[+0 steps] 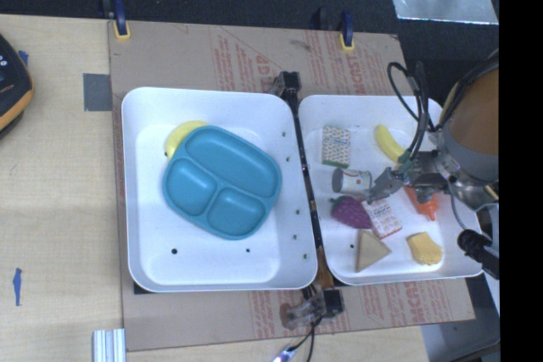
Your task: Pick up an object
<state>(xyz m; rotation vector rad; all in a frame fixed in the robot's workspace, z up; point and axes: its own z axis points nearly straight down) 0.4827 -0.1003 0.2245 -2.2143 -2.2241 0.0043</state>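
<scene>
Nothing lifted yet. Gripper (389, 182) low in the right bin (339, 271), beside the red-and-white packet (384, 218); clenched or released, cannot tell. Grasp and lift left.

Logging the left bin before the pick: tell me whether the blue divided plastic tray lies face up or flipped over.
Face up. The blue divided plastic tray shows three open compartments, lying in the left white bin.

Wood bench (51, 208) carried cardboard sheet (212, 59) w/ two white bins, left bin (140, 182) & right bin (316, 110), side by side.
</scene>
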